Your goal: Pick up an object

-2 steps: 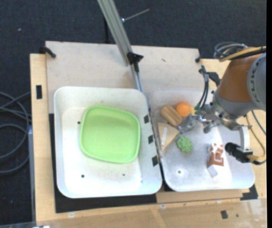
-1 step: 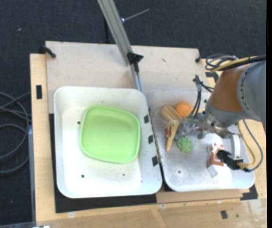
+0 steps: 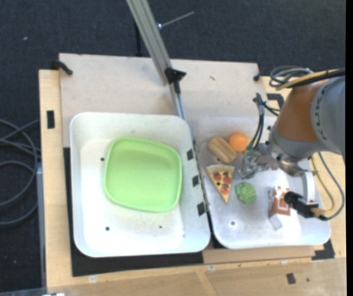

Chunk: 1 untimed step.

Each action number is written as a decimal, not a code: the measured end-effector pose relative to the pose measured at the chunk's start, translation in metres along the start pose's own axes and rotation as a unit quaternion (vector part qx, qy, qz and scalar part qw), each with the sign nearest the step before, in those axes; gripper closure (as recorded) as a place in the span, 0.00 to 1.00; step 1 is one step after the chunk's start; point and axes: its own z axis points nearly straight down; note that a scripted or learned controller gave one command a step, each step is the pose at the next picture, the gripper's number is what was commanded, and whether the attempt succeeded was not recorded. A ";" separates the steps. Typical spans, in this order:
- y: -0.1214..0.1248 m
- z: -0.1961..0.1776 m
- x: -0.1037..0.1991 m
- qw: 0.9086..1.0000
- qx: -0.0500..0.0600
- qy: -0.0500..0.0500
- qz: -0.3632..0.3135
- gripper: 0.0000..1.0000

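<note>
The right bin (image 3: pixel 250 236) holds a tan bread roll (image 3: pixel 221 149), an orange ball (image 3: pixel 239 142), a pizza slice (image 3: pixel 221 181), a green broccoli piece (image 3: pixel 245 192) and a brown-and-white toy (image 3: pixel 280 203). My gripper (image 3: pixel 249 167) hangs low over the middle of that bin, just above the broccoli and right of the pizza slice. The orange ball lies just beyond it. The grey and orange arm (image 3: pixel 300 119) comes in from the right above it.
In the left bin (image 3: pixel 87 165) lies a light green square plate (image 3: pixel 143 173). A slanted metal pole (image 3: pixel 152 36) runs from the top to the bins' shared edge. Cables (image 3: pixel 4 159) lie left of the bench.
</note>
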 end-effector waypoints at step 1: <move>-0.001 -0.044 -0.006 1.000 -0.001 0.000 0.000 1.00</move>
